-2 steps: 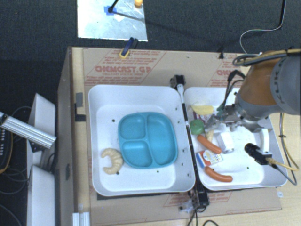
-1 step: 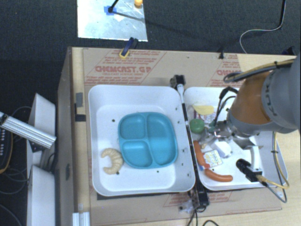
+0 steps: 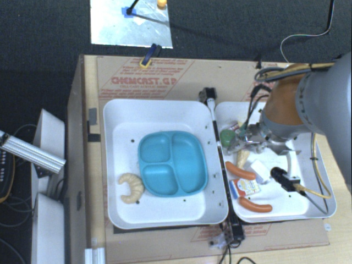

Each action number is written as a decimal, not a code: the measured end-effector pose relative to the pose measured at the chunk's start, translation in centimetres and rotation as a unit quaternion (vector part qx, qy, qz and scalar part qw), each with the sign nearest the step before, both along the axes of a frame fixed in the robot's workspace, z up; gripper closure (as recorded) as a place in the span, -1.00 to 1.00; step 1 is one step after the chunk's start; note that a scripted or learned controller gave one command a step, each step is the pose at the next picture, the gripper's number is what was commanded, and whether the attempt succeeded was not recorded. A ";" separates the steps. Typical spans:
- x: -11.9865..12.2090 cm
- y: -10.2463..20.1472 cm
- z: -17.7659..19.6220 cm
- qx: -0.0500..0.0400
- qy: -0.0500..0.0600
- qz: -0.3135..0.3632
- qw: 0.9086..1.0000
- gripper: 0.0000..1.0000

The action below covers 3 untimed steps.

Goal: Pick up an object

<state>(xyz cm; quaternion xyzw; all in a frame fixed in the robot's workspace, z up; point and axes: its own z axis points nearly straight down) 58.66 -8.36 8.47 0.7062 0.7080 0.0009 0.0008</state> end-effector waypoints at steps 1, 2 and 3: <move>-5.6 -0.4 -0.1 0.000 0.001 -0.001 1.000 -1.00; 1.3 -3.7 0.0 -0.001 -0.001 0.000 1.000 -1.00; -4.1 -0.2 -0.1 0.000 0.001 0.000 1.000 -1.00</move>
